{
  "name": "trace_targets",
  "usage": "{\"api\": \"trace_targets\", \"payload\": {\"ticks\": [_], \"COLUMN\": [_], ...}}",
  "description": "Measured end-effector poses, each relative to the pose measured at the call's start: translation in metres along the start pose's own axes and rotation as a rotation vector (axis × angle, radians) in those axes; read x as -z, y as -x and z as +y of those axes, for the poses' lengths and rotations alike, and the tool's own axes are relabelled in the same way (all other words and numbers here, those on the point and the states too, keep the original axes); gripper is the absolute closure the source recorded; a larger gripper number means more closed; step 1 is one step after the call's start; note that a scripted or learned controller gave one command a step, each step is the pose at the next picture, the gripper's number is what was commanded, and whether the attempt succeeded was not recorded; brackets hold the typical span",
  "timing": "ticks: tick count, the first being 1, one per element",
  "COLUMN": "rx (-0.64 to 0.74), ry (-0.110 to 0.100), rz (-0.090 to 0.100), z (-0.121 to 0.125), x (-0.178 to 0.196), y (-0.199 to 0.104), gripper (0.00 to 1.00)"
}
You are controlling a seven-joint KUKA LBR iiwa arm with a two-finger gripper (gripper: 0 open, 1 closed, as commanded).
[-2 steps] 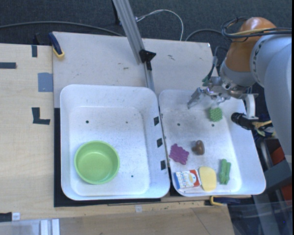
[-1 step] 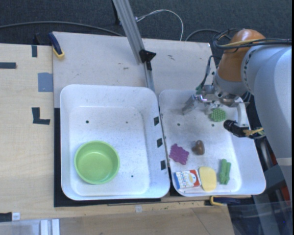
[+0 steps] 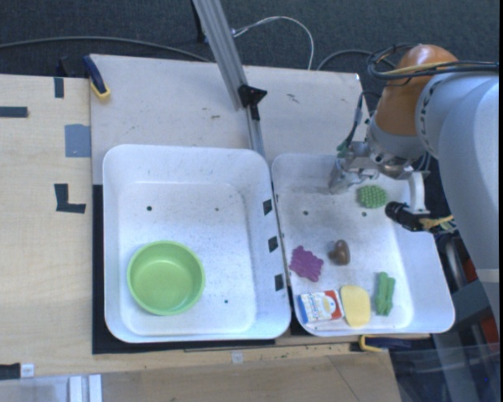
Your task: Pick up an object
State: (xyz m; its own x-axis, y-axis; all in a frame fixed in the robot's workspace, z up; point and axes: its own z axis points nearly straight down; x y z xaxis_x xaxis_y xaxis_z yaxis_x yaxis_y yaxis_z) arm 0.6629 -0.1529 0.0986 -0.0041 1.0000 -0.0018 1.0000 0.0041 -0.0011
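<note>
Two shallow white bins are seen side by side in the single slanted overhead view, and the right bin [image 3: 419, 304] is taken here as the landmark. Six small objects are scattered within it: a round green bumpy toy [image 3: 371, 196] toward its far right part, a purple spiky piece [image 3: 306, 263] and a small brown lump [image 3: 340, 252] near its middle, and, along its near edge, a red-and-white packet [image 3: 319, 306], a yellow block [image 3: 355, 305] and a dark green ridged piece [image 3: 385, 293]. Such a loose spread is presumably meant to leave room around each item for grasping. The gripper [image 3: 349, 177] is held low over the far part of that bin, just beside the green bumpy toy, which is judged the likeliest target of the pick. Nothing is visibly gripped, and whether the jaws are wide or narrow cannot be told, since they are small, blurred and partly masked by the wrist. To the left of the landmark, a light green bowl [image 3: 166, 277] is set in the near left corner of the left bin [image 3: 184, 162]. The arm is cut off at the picture's right, and the brown lump's identity cannot be made out.
</note>
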Motion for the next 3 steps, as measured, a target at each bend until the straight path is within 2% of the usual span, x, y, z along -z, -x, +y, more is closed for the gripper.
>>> {"api": "trace_targets", "payload": {"ticks": [2, 3], "rx": [-0.002, 0.002], "ry": [0.006, 0.0], "rz": [0.0, 0.004], "z": [0.009, -0.018], "x": [0.115, 0.122], "y": [-0.002, -0.058], "gripper": [1.0, 1.0]}}
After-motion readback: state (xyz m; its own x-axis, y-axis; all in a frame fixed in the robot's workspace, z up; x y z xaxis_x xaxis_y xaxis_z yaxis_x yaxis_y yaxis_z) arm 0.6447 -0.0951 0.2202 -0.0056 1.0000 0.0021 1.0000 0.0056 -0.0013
